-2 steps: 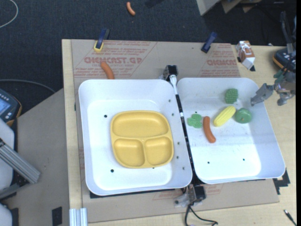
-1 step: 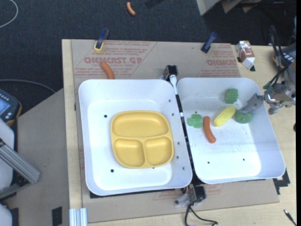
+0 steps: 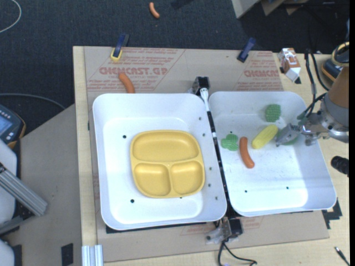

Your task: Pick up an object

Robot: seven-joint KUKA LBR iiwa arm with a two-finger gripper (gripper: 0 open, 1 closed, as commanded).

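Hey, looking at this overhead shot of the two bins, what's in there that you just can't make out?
- Gripper, camera view: too small and blurred to tell open from shut, or whether it touches the yellow corn.
- Arm: cut off by the right edge.
- Two green items in the right bin: too small to identify.
- Printed lettering on the board: partly covered by the bins.

Light is even and fairly bright from overhead, with the white bins [image 3: 161, 107] close to washed out and little surface detail left on them. A soft grey shadow lies across the right bin's floor [image 3: 310, 170] beneath the arm. The dark floor [image 3: 66, 15] above the bench stays dim. Focus is slightly soft throughout, with fine print on the cardboard [image 3: 133, 71] fuzzy
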